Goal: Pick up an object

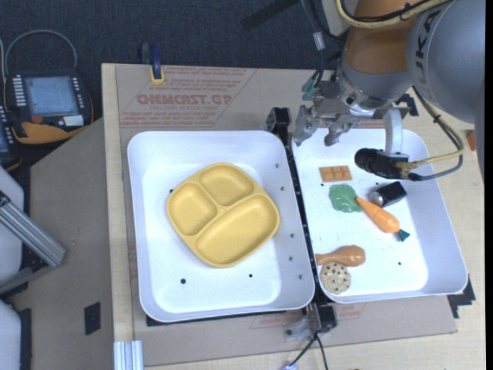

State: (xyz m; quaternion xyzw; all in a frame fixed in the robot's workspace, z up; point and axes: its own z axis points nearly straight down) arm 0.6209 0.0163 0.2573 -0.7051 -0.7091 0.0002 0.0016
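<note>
Just an orange carrot (379,213), green-tipped.

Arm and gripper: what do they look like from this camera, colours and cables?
The arm is grey with an orange band above the wrist. The gripper is grey metal with two short fingers. Black and yellowish cables run alongside it.

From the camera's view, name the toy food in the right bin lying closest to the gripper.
The tan cracker. It lies just below the gripper, higher in the bin than the green piece, carrot, drumstick and cookie.
</note>
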